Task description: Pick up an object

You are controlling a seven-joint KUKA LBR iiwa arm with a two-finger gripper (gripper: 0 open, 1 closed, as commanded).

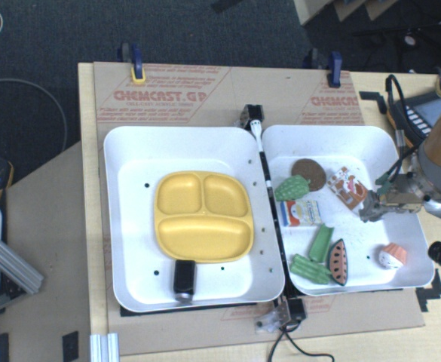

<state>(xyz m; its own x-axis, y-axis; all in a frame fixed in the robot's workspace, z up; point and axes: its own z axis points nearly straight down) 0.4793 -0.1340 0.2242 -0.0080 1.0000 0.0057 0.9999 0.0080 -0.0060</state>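
My gripper reaches in from the right over the right bin, its tip low beside the red and white packet, just right of and below it. The same bin also holds a brown round disc, a green leafy toy, a white card with red and blue print, green stick pieces, a watermelon slice and a small orange and white toy. Nothing is visibly lifted.
The left bin holds a yellow divided plate and a black block near its front edge. A black divider rail runs between the bins. Clamps and cables sit at the bench's back and right.
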